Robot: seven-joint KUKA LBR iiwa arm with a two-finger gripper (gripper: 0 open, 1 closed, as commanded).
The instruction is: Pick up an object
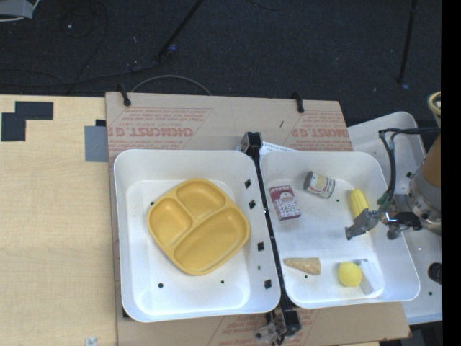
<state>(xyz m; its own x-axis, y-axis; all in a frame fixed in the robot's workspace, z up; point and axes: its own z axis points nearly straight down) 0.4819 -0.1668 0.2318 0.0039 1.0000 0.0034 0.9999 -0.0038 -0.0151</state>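
At the three o'clock edge of the right bin (403, 294), the gripper (369, 222) hangs low, just beside the corn cob (358, 202); whether its fingers are open or closed I cannot tell. Nothing shows between them, so no object is picked yet. The corn looks the nearest candidate: I would centre over its long body and close across its narrow width. The yellow ball (350, 274) at five o'clock would likely roll. The small can (319, 184), red carton (284, 202) and bread wedge (303, 265) lie well apart; the yellow tray (199, 225) fills the left bin (137, 294).
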